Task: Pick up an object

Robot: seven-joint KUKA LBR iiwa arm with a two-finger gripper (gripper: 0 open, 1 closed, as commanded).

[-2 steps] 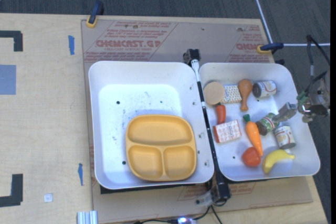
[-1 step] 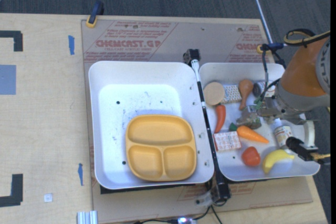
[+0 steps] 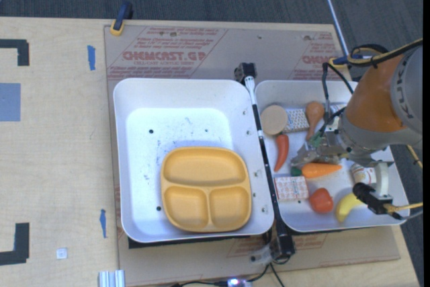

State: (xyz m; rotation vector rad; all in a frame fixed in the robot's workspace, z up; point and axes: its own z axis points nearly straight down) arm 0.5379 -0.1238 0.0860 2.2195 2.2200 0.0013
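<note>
Orange and crowded, the right bin (image 3: 402, 193) held the likely targets: a carrot (image 3: 321, 171), a red chili (image 3: 281, 151), a tomato (image 3: 321, 200), a banana (image 3: 347, 206), a round tan disc (image 3: 273, 119) and a small printed card (image 3: 291, 188). The hand (image 3: 316, 152) sat low among them, just above the carrot, and whether it was open or closed could not be told. With items packed so near, a grasp risked pinching two things, or nudging the carrot aside and closing on nothing. Much of the bin's right side lay hidden under the arm's wrist. A yellow divided tray (image 3: 205, 188) rested in the left bin (image 3: 134, 144).
</note>
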